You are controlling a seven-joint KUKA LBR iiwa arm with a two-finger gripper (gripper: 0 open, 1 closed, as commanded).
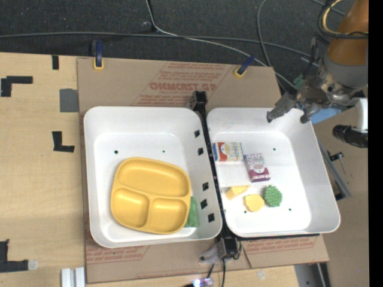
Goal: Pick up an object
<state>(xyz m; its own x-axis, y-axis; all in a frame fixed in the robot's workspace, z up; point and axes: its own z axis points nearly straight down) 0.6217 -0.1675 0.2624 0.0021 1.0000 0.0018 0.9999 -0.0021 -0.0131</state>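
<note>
Tabletop (36, 160), cardboard-lined, two white bins. We list in the right bin (311, 178): small carton (228, 152), purple packet (257, 167), yellow pieces, green item. Fingers (289, 111) spread open, holding nothing, over the far rim; objects lie nearer the camera and leftward.

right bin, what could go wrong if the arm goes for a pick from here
1. The small items are crowded: the purple packet sits right beside the red and white carton, so the gripper could nudge one while closing on the other.
2. The yellow pieces and the green piece are small and low, so the fingers may slip off them.
3. The gripper hovers at the right bin's upper rim, so a straight descent could clip the wall.
</note>
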